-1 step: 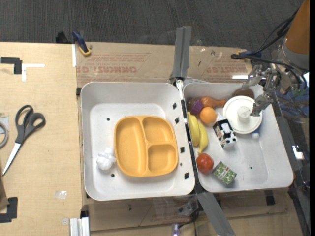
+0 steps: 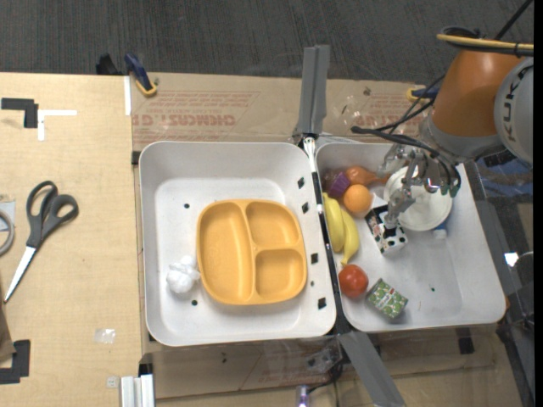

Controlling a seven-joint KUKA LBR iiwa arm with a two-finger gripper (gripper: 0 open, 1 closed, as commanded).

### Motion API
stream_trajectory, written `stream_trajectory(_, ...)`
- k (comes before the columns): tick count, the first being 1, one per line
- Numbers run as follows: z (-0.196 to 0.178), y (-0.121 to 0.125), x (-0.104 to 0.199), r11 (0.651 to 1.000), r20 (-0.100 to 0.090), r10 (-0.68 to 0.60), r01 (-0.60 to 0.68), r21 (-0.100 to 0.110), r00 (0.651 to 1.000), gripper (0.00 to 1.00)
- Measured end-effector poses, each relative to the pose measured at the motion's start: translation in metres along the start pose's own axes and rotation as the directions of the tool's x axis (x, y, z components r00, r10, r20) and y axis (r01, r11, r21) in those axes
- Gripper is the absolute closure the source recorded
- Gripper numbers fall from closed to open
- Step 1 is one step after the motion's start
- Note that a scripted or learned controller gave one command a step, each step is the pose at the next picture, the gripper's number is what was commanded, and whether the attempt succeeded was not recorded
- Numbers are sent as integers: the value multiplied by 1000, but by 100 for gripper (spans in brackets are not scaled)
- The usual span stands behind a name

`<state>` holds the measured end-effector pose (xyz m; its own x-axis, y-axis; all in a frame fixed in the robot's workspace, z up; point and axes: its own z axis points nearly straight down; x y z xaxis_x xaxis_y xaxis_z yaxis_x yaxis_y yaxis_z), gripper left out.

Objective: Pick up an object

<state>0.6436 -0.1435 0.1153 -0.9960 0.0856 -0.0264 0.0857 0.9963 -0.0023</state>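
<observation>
- I see the hand [image 2: 413,190] over the back half of the right bin [image 2: 475,299]. I cannot tell whether it is released or clenched.
- The orange [image 2: 358,199], banana [image 2: 338,225], red fruit [image 2: 354,279] and green carton [image 2: 387,299] lie in that bin, left of the hand.
- The left bin [image 2: 161,227] holds a yellow divided tray [image 2: 251,251].

A single camera hangs above the bench [image 2: 68,312] and looks down on it at a slant, from mid distance. Both bins sit in the middle of its view, the left bin [image 2: 170,172] and right bin [image 2: 445,270] side by side. Dark floor [image 2: 212,15] fills the top strip beyond the bench's far edge. The arm [image 2: 475,91] enters at upper right, its gripper [image 2: 403,195] over the right bin.
</observation>
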Motion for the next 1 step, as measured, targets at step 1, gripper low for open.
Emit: stream_trajectory(1, 7, 33, 5, 995, 0, 103, -103, 4, 995, 0)
